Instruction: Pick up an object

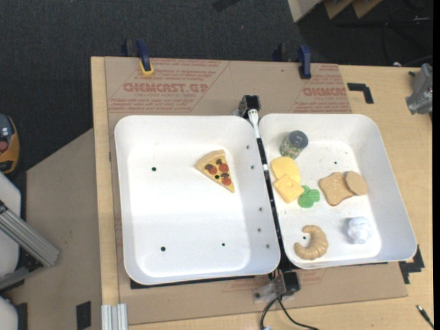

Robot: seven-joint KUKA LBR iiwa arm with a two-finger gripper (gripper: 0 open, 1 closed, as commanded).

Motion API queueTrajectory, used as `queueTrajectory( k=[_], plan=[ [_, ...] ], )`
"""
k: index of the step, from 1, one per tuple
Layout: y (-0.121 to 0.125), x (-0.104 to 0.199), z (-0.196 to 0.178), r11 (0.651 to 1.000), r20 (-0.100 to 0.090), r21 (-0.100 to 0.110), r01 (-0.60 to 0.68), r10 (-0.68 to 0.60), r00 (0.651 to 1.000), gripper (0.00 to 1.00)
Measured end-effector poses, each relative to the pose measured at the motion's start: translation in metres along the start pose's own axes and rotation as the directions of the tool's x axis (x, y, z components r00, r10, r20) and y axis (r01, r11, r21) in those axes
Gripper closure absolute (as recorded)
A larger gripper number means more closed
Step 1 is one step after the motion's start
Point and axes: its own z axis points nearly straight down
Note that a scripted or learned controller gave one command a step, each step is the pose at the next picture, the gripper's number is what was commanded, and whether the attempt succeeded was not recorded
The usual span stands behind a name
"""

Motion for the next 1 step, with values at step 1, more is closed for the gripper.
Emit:
queueTrajectory(
  k=[1],
  plan=[
    [0.0007,-0.0639,0.0030,1.000,-0.001,0.004,0.003,-0.003,1.000,1.00]
  ],
)
